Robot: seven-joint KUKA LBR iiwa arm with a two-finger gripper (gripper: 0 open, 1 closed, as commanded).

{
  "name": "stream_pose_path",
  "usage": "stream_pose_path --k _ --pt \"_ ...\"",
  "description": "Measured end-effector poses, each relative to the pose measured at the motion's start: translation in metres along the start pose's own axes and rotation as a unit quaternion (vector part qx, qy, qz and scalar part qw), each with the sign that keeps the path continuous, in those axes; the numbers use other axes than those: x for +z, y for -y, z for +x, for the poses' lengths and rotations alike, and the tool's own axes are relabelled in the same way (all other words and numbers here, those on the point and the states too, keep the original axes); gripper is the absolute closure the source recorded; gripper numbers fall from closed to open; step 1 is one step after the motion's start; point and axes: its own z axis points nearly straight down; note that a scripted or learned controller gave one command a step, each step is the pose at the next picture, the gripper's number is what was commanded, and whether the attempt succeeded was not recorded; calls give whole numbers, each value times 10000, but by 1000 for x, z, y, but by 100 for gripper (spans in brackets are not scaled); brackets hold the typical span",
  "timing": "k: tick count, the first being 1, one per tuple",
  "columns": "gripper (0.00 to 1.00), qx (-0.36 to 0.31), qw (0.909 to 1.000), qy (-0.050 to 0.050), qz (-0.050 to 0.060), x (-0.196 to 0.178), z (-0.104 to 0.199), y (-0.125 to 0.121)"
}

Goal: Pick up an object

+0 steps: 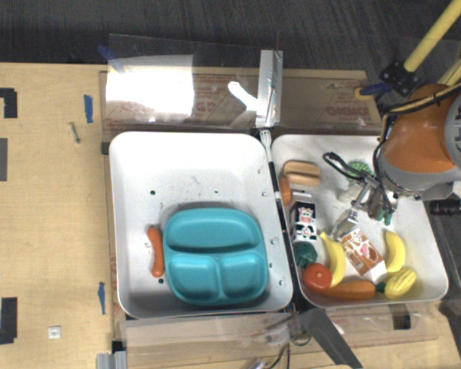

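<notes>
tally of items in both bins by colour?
Teal: 1, divided plate, left bin
Orange/red: 4, sausage, tomato, carrot, hot dog
Yellow: 3, two bananas, lemon
White printed: 2, carton, packet
Green: 1, near gripper, partly hidden
Total: 11

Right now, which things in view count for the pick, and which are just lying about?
In play, right bin under the tool:
- carton
- two bananas
- tomato
- carrot
- lemon
- hot dog bun
- cow-print box

Lying about, left bin:
- teal divided tray
- orange sausage
</notes>
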Motion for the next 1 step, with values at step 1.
stream_pose_path --k 1 --pt "0 1218 9926 13 -10 -1 76 33"
